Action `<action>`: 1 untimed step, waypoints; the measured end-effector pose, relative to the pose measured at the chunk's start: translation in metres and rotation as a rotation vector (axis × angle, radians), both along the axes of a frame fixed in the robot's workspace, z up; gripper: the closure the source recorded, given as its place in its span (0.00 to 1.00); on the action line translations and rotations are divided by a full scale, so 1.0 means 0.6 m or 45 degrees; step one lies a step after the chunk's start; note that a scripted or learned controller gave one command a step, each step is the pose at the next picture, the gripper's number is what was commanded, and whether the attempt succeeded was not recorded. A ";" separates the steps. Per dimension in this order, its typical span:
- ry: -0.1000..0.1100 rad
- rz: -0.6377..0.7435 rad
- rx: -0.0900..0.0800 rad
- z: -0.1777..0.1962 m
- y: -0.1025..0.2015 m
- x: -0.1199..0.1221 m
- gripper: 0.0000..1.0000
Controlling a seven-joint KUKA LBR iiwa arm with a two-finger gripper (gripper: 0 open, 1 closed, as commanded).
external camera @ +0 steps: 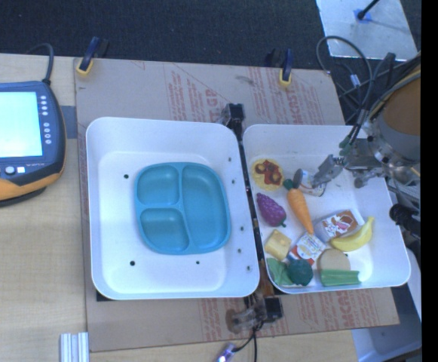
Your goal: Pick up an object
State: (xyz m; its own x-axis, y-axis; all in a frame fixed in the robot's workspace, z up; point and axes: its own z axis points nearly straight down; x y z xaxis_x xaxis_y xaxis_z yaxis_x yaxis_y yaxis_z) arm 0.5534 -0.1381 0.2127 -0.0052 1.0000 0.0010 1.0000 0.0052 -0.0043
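Orange carrot (300, 210) lies just below the tool (310, 182), whose finger state I cannot tell.

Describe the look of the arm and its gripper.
The arm is grey with a broad orange band above the wrist. Its gripper is a slim metallic grey assembly with dark joints. Black cables loop around it at the bench's edge.
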 end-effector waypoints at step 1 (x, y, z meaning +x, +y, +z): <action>0.001 -0.001 -0.002 -0.203 0.054 -0.021 0.00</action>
State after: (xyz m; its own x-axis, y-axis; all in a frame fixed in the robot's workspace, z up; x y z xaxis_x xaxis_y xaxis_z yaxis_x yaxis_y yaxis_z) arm 0.5407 -0.1058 0.0910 -0.0044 1.0000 -0.0008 1.0000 0.0044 -0.0047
